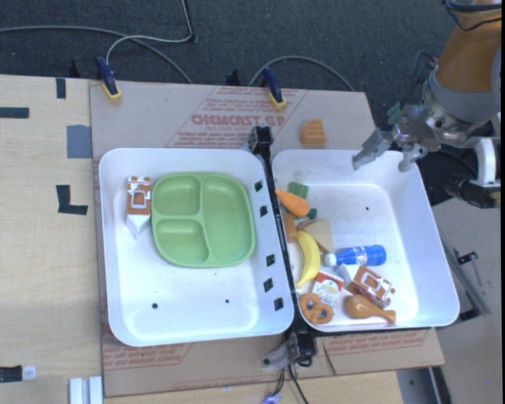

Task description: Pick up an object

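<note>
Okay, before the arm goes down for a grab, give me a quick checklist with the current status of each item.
1. Gripper open: ok, its two fingers are spread apart with nothing between them.
2. Gripper over a target: not ok, it sits above the far rim of the right bin, away from the objects.
3. Targets available: ok, the carrot, banana, blue bottle and others lie along that bin's left and near sides.
4. Easy single pick: cannot tell, the items near the banana are crowded and touching; the bottle looks the freest.
5. Left bin contents: ok, the green divided plate lies flat with a small box beside it.
</note>
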`<state>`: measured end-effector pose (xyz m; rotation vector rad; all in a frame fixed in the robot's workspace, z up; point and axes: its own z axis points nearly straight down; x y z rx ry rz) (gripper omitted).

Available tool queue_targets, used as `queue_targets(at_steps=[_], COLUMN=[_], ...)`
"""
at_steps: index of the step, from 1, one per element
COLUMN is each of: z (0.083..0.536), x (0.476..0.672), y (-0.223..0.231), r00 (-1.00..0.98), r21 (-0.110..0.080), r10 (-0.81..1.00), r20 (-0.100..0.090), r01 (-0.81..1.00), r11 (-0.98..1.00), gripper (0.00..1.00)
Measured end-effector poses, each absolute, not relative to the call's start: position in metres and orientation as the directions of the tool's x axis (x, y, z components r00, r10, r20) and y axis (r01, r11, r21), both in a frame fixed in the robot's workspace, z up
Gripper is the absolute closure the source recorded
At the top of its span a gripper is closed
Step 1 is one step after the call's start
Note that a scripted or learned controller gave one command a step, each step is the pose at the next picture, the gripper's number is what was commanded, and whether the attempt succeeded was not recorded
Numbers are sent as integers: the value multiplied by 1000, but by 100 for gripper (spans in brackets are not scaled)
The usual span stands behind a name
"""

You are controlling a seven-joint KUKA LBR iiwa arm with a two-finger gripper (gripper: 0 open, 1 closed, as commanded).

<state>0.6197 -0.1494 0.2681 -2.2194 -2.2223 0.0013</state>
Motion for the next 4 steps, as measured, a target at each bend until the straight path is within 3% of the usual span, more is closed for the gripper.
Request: queue_targets(at_steps=[1,2,3,4], z=[159,95,86,95], x=[635,638,659,659], y=[-112,-96,-106,-106], r00=[-1,-2,-2,-4], r21=[-4,-1,1,1], r10=[1000,1000,1000,1000], r20=[1,0,0,-1], r01=[1000,1000,1000,1000], r11=[1,2,2,4], gripper=[0,0,0,100])
